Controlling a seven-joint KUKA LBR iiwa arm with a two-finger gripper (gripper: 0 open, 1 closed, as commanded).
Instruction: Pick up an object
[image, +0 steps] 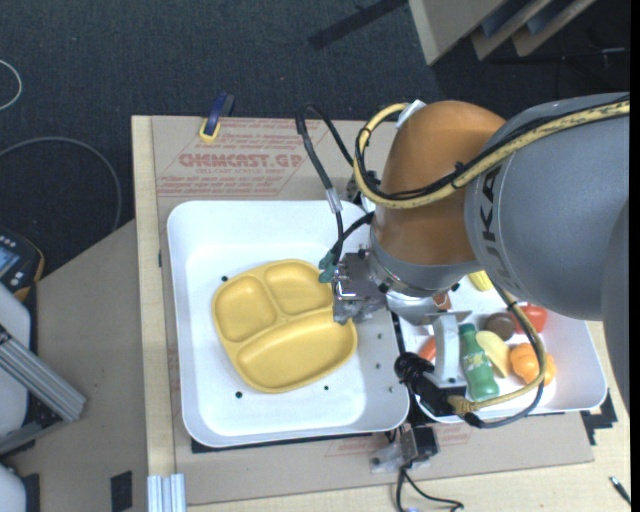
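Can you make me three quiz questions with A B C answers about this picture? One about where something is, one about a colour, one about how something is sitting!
1. Where is the yellow tray?
A. in the left bin
B. in the right bin
C. on the floor

2. What colour is the bottle in the right bin?
A. blue
B. green
C. black

3. How does the tray sit?
A. standing on its edge
B. upside down
C. flat, its compartments facing up

Answers: 1 A, it lies inside the left white bin. 2 B, its body is green with a white top. 3 C, all three hollow compartments show from above.
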